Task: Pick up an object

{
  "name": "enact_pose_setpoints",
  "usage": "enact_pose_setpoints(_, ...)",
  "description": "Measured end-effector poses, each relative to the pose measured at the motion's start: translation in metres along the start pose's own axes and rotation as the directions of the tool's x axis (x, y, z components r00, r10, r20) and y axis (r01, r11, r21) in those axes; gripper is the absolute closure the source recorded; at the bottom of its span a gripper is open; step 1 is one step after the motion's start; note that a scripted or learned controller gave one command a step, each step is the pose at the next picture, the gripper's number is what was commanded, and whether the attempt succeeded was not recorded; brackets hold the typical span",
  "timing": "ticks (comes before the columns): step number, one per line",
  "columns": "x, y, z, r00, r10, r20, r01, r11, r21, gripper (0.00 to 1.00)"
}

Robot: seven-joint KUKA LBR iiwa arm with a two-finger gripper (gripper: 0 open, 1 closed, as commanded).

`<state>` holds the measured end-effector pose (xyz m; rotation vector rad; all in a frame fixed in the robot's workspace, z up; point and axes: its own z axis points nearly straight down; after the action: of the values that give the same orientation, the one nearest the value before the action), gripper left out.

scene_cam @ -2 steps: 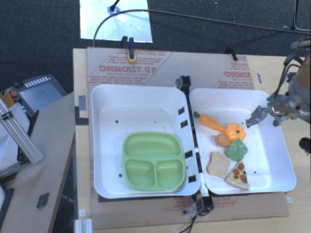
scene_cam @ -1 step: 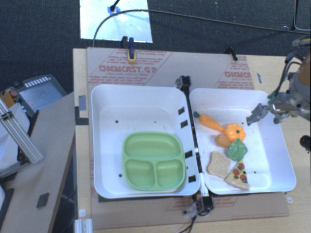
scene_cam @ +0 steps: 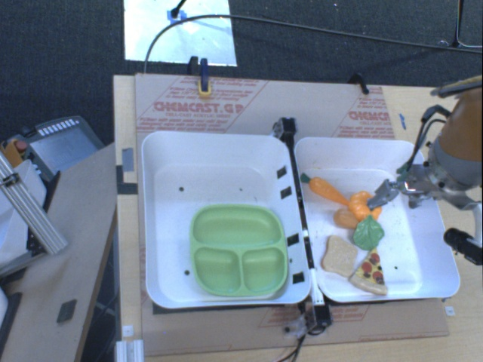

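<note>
Two white bins are lying side by side under me, and I am starting from the bottom edge of the frame. At the lower right, in the right bin (scene_cam: 434, 277), a pizza slice toy (scene_cam: 370, 272) is lying close to the front wall, and a slice of toast (scene_cam: 339, 256) is touching it on its left. A little higher, a green leafy piece (scene_cam: 367, 233) is sitting just above the pizza. Beside it an orange round piece (scene_cam: 346, 219) is resting, and further up a carrot (scene_cam: 326, 189) is pointing toward the upper left of that bin. Another small orange piece (scene_cam: 361, 199) is lying right at the tip of my claw (scene_cam: 383, 193).

In the lower centre, the left bin (scene_cam: 170, 202) is holding a green divided plate (scene_cam: 238, 249).

My claw is reaching in from the right middle of the frame and is hanging low over the orange pieces. I cannot tell whether it is released or clenched, because it is looking small and dark from here. I am not seeing anything lifted with it.

I am judging that I am at the approach step, just before a grasp. The next move is asking me to settle on one piece, most likely the small orange one or the green one, and to come down straight over it.
</note>
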<state>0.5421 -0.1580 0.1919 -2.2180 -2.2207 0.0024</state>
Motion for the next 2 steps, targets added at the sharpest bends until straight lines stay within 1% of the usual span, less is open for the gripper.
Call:
enact_pose_setpoints(1,0.004,0.000,0.042,1.000,0.000,0.000,0.000,1.000,-0.002,0.00)
enact_pose_setpoints(2,0.011,-0.007,0.090,1.000,0.000,0.000,0.000,1.000,-0.001,0.00)
